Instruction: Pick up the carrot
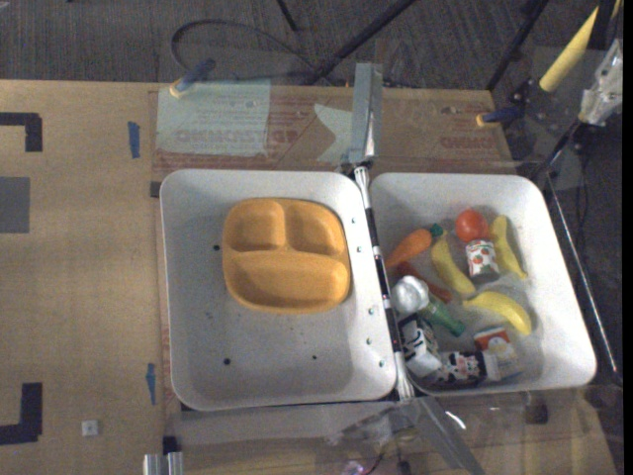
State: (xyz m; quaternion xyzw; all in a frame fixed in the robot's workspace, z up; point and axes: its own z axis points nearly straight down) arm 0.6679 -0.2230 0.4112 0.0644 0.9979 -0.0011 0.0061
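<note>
Two bins (188,364) on the tabletop (79,285), one sectioned orange plate (287,253) in the left, and in the right three bananas (501,310), one tomato (469,225) and one carrot (413,246) lying slantwise by the left wall, beside a banana. The end effector's state I cannot tell. That carrot looks a light, stiff, smooth plastic toy, likely slippery, so pinch across its thick middle
</note>
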